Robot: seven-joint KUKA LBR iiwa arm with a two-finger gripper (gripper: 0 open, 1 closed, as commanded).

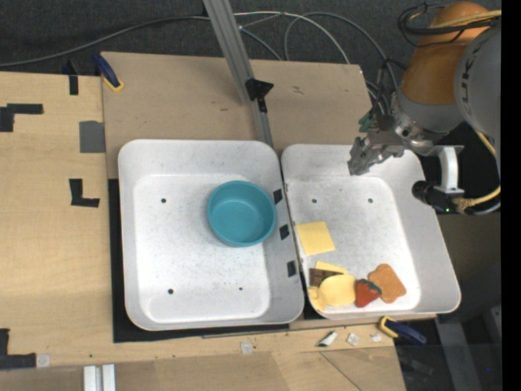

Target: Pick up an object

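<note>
The tool (364, 160) hangs over the far edge of the right bin (423, 226), tipped downward, with nothing seen between its tips; whether it is wide or narrow I cannot tell from this slant. The likely candidates for picking lie well apart from it, clustered in that bin's near part: a yellow square piece (315, 238), and closer to the near rim a yellow lump (334, 292), a red piece (366, 294) and an orange piece (388, 282), touching or nearly so. A blue bowl (240, 212) sits upright alone in the left bin (146, 243). The crowding near the rim probably makes the lone square the easier grab.
</note>
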